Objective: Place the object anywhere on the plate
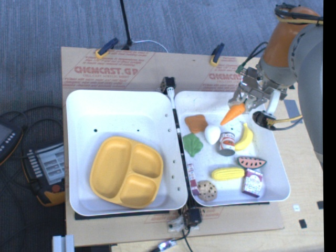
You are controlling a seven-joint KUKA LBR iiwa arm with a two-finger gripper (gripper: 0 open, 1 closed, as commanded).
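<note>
The carrot is seen pinched at its fat upper end by the gripper, tip hanging down-left, over the back of the right bin. It looks lifted clear of the bin floor, tho that can't be fully confirmed from this angle. So the fingers are closed on the carrot, not spread.

Handling, judged only: it's prob a hard plastic toy, so light, stiff, not fragile, but smooth and tapered, which means it could be squeezed out of the grip if held too near the thin end. The thick end is the right place to be held, and that's where it's being held atm. Since it dangles at a slant, some swing or rotation should be expected during transport.

The plate, yellow w/ three compartments, sits in the left bin, well apart from the carrot. Any compartment would do.

Left in the right bin: egg, can, banana, corn, watermelon slice, cookie. These should be cleared on the way across, esp the egg and can just below the carrot tip.
</note>
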